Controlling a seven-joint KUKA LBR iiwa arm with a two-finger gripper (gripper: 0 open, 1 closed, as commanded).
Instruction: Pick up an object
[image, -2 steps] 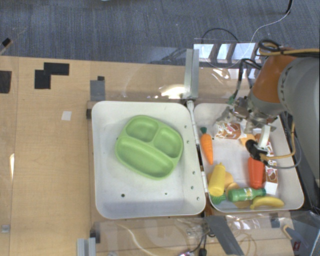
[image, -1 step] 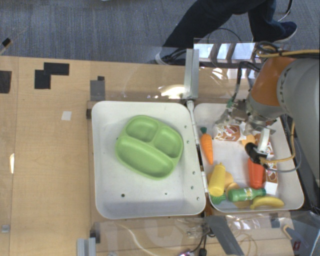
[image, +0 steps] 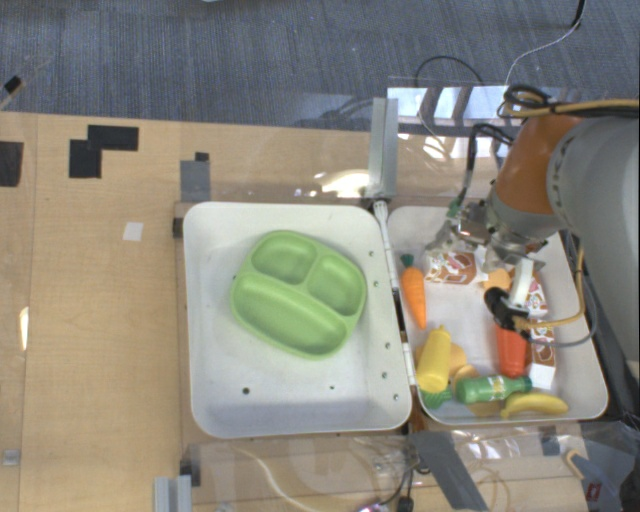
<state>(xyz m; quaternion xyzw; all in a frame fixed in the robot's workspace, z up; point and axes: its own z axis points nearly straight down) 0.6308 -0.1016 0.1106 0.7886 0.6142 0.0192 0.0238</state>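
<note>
The banana (image: 533, 404) is lying at the right bin's (image: 597, 385) near edge. The gripper (image: 455, 228) is hovering over the flat packet (image: 455, 268) toward the far edge, and I cannot tell its opening. On that thin wrapper, a pinch is risking slipping off.

Orange carrot (image: 413, 295) lies lengthwise along the right bin's (image: 465, 315) left wall, yellow squeeze bottle (image: 435, 360) just beside its tip, green bottle (image: 493, 389) on its side touching a banana (image: 533, 404).

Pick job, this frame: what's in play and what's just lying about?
In play: hand, over the right bin; snack packet, carrot, yellow bottle, green bottle, banana.
Lying about: green plate in the left bin.
</note>
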